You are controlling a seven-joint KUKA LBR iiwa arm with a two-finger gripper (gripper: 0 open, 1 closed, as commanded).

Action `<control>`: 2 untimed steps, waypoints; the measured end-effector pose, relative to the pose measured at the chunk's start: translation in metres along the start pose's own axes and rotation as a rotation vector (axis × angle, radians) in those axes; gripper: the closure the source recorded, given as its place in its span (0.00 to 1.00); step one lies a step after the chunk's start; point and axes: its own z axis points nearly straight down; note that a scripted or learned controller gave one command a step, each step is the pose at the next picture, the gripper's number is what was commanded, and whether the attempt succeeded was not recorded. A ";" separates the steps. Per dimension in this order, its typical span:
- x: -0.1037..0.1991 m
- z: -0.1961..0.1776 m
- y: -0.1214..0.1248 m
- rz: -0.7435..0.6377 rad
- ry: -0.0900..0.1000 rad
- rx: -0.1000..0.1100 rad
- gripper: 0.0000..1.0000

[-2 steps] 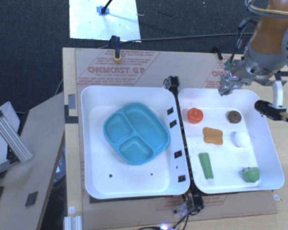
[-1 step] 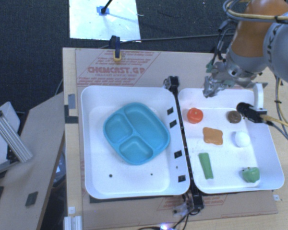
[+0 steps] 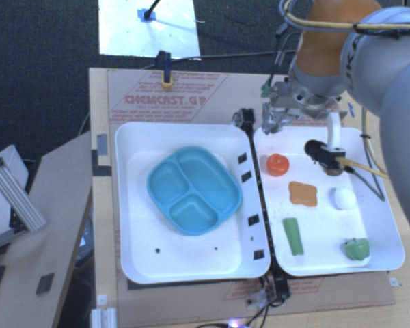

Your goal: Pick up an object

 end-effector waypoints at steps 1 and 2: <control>0.056 -0.006 -0.004 -0.001 0.001 0.001 1.00; 0.102 0.008 0.005 0.001 0.000 0.001 1.00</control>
